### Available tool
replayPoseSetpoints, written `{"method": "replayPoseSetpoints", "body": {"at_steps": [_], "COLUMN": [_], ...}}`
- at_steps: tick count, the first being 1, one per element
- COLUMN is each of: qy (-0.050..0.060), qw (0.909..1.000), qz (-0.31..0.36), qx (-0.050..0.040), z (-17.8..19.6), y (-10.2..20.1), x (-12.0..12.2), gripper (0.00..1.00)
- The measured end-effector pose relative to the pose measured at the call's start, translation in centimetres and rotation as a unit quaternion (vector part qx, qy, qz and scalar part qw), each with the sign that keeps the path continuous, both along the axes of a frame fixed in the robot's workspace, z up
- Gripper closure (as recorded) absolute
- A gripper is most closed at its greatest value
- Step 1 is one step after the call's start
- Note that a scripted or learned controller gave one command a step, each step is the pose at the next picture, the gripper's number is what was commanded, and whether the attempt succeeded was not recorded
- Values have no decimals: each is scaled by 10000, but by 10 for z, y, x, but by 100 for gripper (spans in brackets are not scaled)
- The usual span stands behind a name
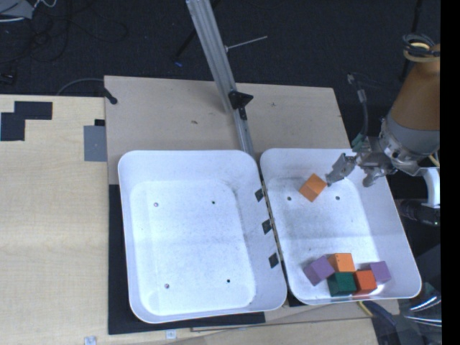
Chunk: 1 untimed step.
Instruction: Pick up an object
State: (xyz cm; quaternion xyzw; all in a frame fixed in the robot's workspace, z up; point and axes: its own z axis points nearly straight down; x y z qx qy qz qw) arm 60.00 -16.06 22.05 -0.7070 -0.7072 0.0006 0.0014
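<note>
Pincer first: it hangs over the far edge of the right bin, its two fingers spread apart with nothing between them. One finger points down toward the orange block and its tip lies just beside the block's far right corner; whether it touches cannot be made out. The other finger sits well to the right of that block, near the bin's far rim.

Judging by this, the pick is not yet done. No object is lifted, and the block rests on the bin floor, tilted like a diamond. What is left is to centre the fingers over a block, close on it and raise it.

Other candidates lie in a tight cluster at the near end of the same bin, well apart from the orange block: a purple block, a second orange one, a green one, a reddish-orange one and another purple one. They touch each other, so they look harder to grip cleanly.

The left bin lies beside the right one. A metal rail slants up from between the bins, left of the orange block, and seems clear of the arm's reach.
</note>
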Motion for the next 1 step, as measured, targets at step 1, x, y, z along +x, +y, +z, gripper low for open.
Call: {"method": "replayPoseSetpoints", "body": {"at_steps": [1], "qy": [35], "qw": [10000], "qz": [6], "qx": [7], "z": [-123], "y": [18], "x": [43], "gripper": [0]}}
